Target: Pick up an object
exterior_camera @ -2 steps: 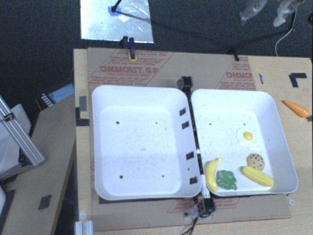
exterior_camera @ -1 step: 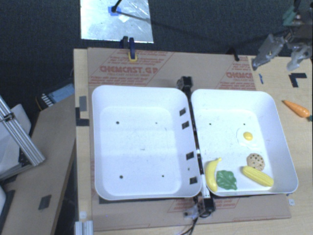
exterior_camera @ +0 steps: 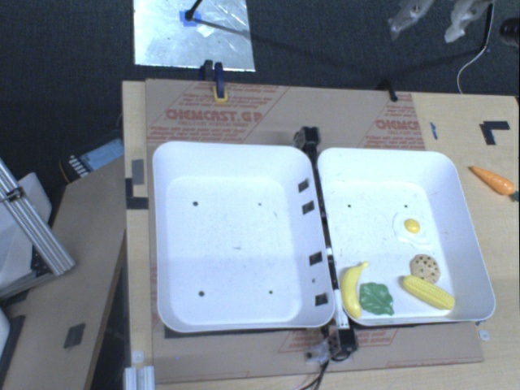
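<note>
The pale two-fingered hand (exterior_camera: 439, 13) hovers at one o'clock beyond the table, fingers spread, holding nothing. The approach has not begun. Next it must descend onto something in the right white bin (exterior_camera: 467, 210), perhaps the yellow plastic banana (exterior_camera: 352, 289) at five o'clock.

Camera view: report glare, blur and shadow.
Camera view: glare on the foil sheet at top; the hand at top right is motion-blurred, its edges smeared; soft shadow along the left bin's near wall; the toy food in the right bin looks sharp.
</note>
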You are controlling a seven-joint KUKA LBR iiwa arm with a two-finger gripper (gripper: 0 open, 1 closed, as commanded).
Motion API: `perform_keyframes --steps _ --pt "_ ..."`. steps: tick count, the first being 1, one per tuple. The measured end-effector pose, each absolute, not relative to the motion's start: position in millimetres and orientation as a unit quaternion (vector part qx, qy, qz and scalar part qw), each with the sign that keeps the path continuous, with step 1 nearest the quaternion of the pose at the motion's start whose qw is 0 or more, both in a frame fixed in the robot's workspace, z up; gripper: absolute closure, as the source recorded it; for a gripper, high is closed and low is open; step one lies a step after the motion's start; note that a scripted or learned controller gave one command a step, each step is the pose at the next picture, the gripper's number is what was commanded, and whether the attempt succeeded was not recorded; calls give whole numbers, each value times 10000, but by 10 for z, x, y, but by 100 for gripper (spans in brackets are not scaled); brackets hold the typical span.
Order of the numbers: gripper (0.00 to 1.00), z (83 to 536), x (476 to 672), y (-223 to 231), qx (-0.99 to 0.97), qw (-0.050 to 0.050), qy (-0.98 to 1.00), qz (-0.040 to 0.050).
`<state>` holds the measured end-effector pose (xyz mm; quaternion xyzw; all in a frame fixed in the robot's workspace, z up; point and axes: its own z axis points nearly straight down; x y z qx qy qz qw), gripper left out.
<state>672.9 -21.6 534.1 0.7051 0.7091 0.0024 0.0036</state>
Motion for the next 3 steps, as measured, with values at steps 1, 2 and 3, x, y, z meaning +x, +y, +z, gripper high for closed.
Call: perform_keyframes --steps 1,2,3 --pt "0 5353 6684 -261 7064 12 7078 9" --pt "0 5355 6683 -383 7068 13 7075 8" --pt "0 5356 6683 -482 7068 17 7074 10"
